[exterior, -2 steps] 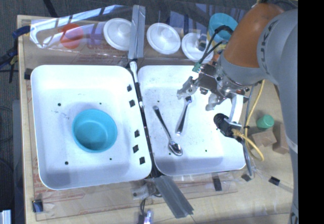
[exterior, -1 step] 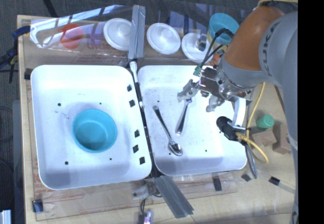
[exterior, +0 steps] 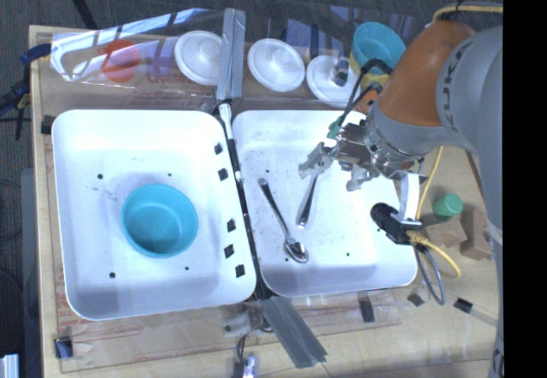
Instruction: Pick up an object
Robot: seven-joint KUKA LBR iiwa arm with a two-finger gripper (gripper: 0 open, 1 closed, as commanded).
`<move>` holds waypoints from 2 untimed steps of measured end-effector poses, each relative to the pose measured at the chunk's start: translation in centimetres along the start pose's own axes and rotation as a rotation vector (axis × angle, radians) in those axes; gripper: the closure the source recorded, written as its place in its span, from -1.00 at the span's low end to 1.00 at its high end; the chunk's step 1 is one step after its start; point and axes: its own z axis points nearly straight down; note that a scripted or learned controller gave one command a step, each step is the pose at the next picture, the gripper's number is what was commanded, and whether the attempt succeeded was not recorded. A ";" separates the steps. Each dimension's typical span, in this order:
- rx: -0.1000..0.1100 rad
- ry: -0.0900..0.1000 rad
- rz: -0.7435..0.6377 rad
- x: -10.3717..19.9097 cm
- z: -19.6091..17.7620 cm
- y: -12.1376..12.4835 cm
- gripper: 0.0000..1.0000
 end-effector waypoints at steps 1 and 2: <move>-0.005 -0.002 -0.033 0.0 -0.8 0.1 -1.00; -0.006 -0.002 0.004 1.4 -2.2 -0.4 -1.00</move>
